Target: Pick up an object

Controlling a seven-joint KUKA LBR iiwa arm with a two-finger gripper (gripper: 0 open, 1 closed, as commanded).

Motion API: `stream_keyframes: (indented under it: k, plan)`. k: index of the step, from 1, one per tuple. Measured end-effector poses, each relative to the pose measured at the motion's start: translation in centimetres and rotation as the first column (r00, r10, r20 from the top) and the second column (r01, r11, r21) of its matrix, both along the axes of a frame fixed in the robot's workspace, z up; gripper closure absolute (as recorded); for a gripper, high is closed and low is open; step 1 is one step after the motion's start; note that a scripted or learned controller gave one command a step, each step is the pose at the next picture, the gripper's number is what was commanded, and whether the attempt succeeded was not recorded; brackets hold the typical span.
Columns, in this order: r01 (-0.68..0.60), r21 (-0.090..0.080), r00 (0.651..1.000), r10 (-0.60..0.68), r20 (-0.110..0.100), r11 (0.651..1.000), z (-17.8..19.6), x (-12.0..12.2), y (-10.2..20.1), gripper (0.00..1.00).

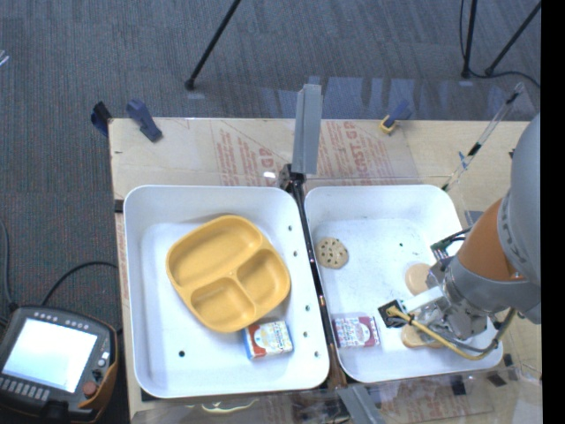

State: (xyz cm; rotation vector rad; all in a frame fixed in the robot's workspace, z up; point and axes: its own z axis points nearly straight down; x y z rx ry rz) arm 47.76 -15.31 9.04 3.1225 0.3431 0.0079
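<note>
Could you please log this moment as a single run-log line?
gripper: low in right bin, near corner | beside: tan discs | grasp: unconfirmed | cookie, pink box: apart

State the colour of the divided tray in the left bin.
The divided tray is plain mustard yellow, best seen in the camera view.
</note>
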Motion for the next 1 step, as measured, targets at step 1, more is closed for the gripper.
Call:
stream_keyframes:
  k: [1]
  plan:
    - [0.014, 0.004, 1.0, -0.014, -0.001, 1.0, -0.01, 0.11, -1.96, 1.0]
